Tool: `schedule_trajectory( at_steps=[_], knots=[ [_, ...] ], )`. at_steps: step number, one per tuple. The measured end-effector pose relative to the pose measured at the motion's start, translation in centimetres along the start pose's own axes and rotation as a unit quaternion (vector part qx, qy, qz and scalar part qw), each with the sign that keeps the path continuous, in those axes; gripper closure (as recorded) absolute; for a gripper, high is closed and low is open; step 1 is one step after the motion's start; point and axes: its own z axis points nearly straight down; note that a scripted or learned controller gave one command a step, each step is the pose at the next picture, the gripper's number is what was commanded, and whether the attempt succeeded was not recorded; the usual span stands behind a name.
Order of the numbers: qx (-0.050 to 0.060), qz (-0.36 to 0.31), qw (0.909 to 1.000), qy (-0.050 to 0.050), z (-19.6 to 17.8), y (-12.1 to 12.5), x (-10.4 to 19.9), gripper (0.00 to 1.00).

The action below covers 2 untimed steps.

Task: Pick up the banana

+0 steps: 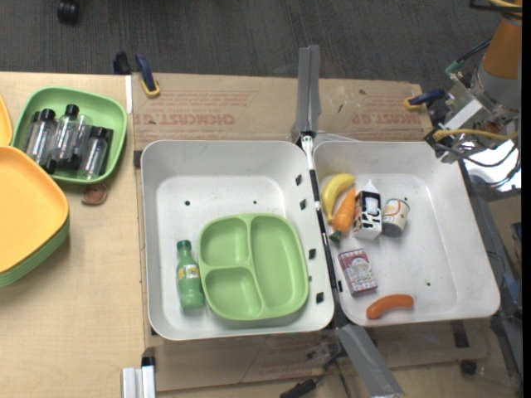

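claw (452, 143) first: it hangs at the far right, over the upper right corner of the right bin (477, 301), well apart from everything inside, and whether it is wide or narrow i cannot tell at this angle. going left to right from the surface's edge: a small green tray of bottles (70, 135), orange plates (29, 214), then the left bin (158, 222) with a green bottle (189, 274) beside a green divided plate (253, 265). in the right bin the banana (335, 192) lies at the upper left, near the dividing wall, touching a carrot (344, 211), with a small carton (369, 212) and a can (395, 215) just beside. judging by this, the approach has not begun; next the claw must travel left across the bin and come down on the banana clear of the carrot.
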Motion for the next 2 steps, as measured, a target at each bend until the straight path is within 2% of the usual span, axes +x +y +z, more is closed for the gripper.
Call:
schedule_trajectory(
  at_steps=[1,2],
  knots=[
    [0.001,-0.097,0.9953,0.0,1.9,0.6,-4.4,1.0],
    [0.0,-0.111,0.9938,0.001,-0.8,-1.4,-0.6,1.0]
  ],
)
